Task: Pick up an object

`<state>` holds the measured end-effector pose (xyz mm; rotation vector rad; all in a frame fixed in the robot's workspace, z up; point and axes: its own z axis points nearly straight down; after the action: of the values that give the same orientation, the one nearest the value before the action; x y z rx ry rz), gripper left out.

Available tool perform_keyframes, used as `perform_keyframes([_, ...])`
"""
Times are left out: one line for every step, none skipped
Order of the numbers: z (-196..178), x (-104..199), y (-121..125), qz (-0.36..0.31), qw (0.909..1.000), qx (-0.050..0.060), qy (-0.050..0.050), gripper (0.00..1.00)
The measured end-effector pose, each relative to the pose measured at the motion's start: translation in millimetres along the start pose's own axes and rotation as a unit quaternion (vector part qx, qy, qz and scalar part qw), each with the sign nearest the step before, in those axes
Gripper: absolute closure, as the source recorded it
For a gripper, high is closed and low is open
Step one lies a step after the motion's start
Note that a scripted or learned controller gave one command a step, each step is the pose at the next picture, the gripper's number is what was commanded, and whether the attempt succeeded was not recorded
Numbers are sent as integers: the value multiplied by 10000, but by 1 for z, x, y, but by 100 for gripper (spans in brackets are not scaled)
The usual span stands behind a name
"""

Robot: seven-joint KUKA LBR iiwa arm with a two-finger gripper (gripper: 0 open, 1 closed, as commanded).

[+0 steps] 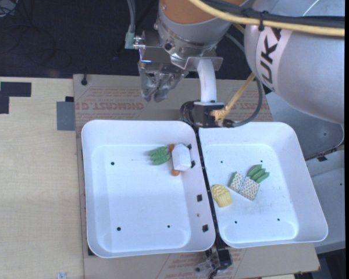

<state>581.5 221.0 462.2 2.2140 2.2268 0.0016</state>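
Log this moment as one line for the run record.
claw: raised behind left bin, carrying nothing | left bin: green piece, white block | right bin: yellow piece, patterned piece

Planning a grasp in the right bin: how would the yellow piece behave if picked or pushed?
The yellow piece looks small, so probably light. It lies low and flat-sided, so likely slides rather than rolls. It sits near the bin wall, so a push may jam it there.

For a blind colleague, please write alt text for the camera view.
The arm's end effector hangs above the far edge of two white bins. The left bin holds a green item and a white-orange one; the right bin holds a yellow item and a checkered green-topped one.
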Motion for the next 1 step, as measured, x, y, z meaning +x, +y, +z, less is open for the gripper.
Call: perform_keyframes([67,23,-15,13,10000,64,-17,100])
